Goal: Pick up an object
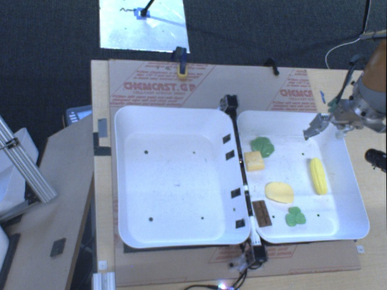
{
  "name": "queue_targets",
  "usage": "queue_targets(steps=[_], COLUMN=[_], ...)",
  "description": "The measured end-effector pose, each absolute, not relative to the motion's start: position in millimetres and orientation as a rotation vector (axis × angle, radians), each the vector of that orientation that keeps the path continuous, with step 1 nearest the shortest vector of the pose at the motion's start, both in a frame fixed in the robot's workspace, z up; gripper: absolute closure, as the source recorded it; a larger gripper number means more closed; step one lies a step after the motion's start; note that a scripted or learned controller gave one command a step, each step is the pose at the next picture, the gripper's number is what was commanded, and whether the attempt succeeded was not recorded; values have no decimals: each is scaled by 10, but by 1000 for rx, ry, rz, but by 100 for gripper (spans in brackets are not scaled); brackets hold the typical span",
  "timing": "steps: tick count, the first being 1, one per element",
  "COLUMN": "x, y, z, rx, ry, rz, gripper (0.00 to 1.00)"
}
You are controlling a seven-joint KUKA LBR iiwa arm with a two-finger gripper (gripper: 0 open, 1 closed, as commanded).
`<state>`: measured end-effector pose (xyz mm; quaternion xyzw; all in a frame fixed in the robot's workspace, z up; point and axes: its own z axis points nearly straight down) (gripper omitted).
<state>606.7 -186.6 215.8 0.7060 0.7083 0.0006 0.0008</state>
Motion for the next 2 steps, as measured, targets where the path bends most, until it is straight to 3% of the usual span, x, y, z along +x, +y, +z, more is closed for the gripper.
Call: queue_targets(steps=[1,2], x=[6078,6179], y=[-1866,-1378], z=[2274,4106], rx=[2210,2197], ry=[2225,2220], rz=[5,21], gripper=[100,100])
